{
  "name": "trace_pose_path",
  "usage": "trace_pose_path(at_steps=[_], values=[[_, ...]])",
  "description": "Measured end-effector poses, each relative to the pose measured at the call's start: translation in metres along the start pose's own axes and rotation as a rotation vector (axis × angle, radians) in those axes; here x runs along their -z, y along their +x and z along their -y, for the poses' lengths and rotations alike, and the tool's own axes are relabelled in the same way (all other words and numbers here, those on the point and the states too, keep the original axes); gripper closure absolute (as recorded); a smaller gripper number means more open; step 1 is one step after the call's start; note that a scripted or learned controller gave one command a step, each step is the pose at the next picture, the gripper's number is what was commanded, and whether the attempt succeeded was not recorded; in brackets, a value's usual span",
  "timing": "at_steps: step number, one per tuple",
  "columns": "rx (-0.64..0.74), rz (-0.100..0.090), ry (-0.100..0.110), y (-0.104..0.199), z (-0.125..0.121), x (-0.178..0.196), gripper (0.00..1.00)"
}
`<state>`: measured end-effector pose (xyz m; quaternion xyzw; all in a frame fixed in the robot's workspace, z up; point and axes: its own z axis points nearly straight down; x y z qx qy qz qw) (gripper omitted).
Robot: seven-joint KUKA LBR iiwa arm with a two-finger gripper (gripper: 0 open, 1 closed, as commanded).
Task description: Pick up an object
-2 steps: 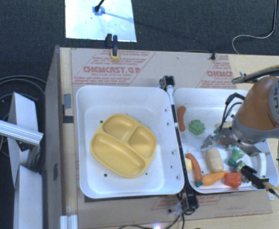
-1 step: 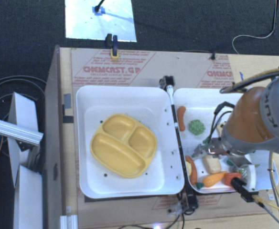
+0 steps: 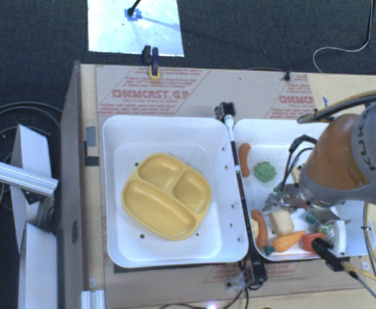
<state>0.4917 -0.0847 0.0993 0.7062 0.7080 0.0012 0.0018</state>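
Camera view: dark carpet floor (image 3: 33, 37) all around, a pale square sheet (image 3: 135, 18) lying on it at the top. The counter (image 3: 175, 85) is covered in brown cardboard with red print. A small blue-and-yellow clamp (image 3: 152, 62) sits at its far edge. Left of the counter there's a white box (image 3: 30, 166), a silver metal bar (image 3: 20, 177) and black cables (image 3: 1, 118).

Two white bins sit side by side, touching along the middle. Left bin (image 3: 120, 140) holds a yellow divided tray (image 3: 167, 195), three compartments, turned at a slant.

Right bin (image 3: 265, 150) holds toy food. A red-orange sausage (image 3: 244, 159) lies near the divider, upright in the frame. A green broccoli piece (image 3: 264, 171) is just beside it. Lower down: another sausage (image 3: 259, 227) by the divider, a cream block (image 3: 281, 222), an orange carrot (image 3: 290, 241) lying flat near the front wall, a red piece (image 3: 312, 242) next to it.

My arm (image 3: 349, 156), grey with an orange band, comes in from the right over the right bin. My hand (image 3: 284, 199) hangs low just above the cream block, between it and the broccoli. Whether it's clenched or released, I can't tell; my wrist covers it. Nothing visibly gripped.
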Motion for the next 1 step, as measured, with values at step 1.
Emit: trace_pose_path(at_steps=[1], values=[[0.002, -0.002, 0.002, 0.0831, -0.0032, 0.0854, 1.0]])
